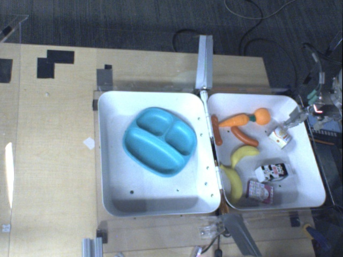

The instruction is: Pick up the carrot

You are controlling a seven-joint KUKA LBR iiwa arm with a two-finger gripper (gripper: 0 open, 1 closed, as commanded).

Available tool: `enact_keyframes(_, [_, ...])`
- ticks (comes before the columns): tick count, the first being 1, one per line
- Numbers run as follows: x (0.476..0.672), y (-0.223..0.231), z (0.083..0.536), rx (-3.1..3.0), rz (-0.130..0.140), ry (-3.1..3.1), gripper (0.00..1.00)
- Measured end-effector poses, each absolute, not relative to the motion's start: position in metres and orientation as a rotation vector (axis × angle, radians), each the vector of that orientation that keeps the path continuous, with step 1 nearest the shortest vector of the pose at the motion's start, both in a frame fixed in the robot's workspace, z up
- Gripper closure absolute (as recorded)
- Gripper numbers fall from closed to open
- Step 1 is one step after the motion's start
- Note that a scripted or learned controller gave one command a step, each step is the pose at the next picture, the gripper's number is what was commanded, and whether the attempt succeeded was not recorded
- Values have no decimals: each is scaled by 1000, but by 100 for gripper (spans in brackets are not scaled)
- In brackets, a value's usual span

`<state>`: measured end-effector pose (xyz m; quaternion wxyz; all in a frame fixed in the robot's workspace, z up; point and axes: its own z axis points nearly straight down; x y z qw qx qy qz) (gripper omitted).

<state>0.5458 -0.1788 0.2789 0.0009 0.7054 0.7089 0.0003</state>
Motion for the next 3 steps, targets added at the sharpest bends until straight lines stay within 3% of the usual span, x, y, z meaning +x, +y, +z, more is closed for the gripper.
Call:
enact_keyframes(1, [585, -174, 169, 2148, 1, 2291, 0])
enact_keyframes(2, [636, -122, 105, 2159, 25, 2255, 0])
enact_keyframes(3, [637, -121, 116, 2154, 28, 2256, 100])
